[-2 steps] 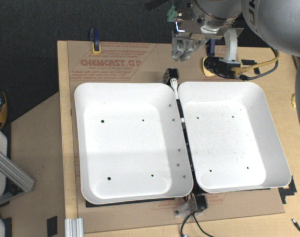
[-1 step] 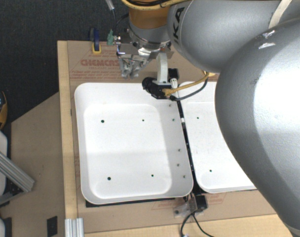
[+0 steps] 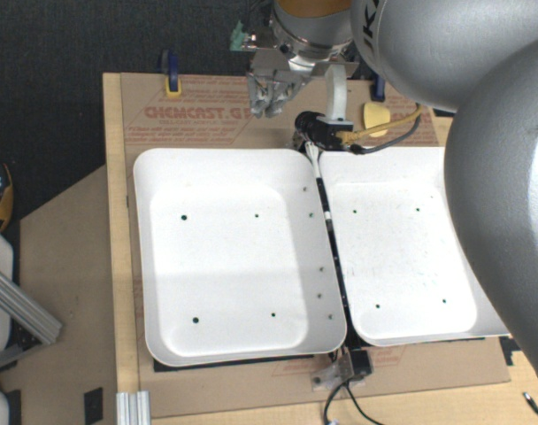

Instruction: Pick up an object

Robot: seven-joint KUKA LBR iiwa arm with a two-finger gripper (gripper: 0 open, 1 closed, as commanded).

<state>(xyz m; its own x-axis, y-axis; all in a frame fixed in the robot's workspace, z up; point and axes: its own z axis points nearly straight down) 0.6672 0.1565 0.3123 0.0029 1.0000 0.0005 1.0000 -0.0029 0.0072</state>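
Observation:
My gripper hangs high over the back edge of the bench, above the cardboard just behind the left bin's far right corner. The grey arm with its orange band reaches in from the upper right and covers the right bin's right side. Nothing shows between the gripper's tips. The only marks on the white floors of both bins are a few small dark dots.
The two bins meet along a dark seam down the middle. A blue clamp holds the cardboard base at the back left. A small clamp with a cable sits at the front edge. Metal rails lie at the far left.

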